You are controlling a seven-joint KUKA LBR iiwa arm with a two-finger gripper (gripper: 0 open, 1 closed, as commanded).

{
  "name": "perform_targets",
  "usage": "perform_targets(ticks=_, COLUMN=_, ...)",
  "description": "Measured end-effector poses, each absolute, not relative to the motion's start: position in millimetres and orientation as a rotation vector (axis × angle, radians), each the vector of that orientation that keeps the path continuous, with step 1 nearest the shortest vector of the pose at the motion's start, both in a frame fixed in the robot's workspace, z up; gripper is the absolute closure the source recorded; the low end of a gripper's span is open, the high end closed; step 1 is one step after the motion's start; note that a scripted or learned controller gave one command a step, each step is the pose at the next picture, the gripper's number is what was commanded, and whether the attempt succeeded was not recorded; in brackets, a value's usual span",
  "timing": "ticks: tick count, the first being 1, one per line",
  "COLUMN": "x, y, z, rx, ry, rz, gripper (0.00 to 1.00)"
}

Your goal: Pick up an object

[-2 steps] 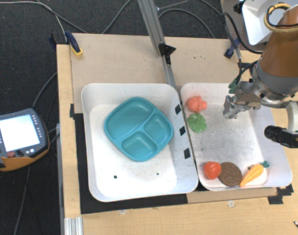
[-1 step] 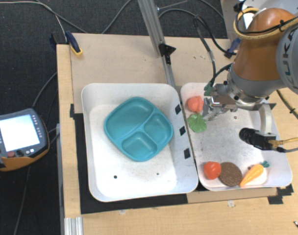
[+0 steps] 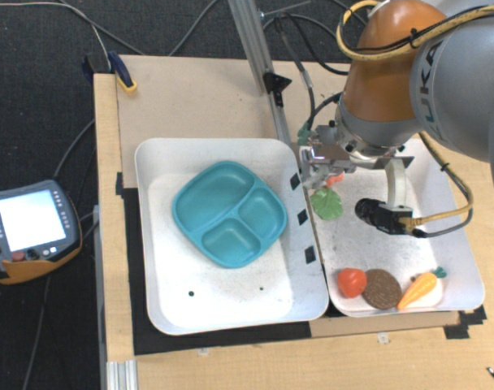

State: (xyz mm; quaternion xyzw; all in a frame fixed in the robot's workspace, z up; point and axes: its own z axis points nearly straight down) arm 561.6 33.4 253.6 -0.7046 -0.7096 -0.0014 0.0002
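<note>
So, camera view: one slanted look down on the bench (image 3: 190, 96) and its two white bins.
Hand: the hand (image 3: 322, 169) hangs at the far edge of the green toy vegetable (image 3: 328, 205). I cannot tell whether it is touching it or just above it, nor whether it is open or closed. Nothing is visibly gripped.
Green toy vegetable: judged the likeliest target. It lies in the right bin (image 3: 454, 258), close against the wall shared with the left bin (image 3: 174, 299).
Other candidates: a toy tomato (image 3: 352, 282), a brown round disc (image 3: 382, 288) and a toy carrot (image 3: 419, 289) sit in a row, well apart from the green toy vegetable on its near side.
Teal divided plate: the teal divided plate (image 3: 229, 213) lies left of the green toy vegetable, across the shared wall.
Step in hand: by my reading, lining up over the green toy vegetable, with the grasp not yet made.
Doing it well: centre on the vegetable's bulk rather than its far edge, and come straight down. Keep to its right, since the wall on its left could catch the hand and stop it short.
Risk: the piece looks small and lumpy and may slip toward that wall, so lift slowly and confirm it rises.
</note>
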Motion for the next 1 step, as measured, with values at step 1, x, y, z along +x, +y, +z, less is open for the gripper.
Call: perform_targets(ticks=1, x=580.5, y=91.4, z=242.2, rx=-2.215, ry=-2.228, rz=-0.003, gripper=1.0)
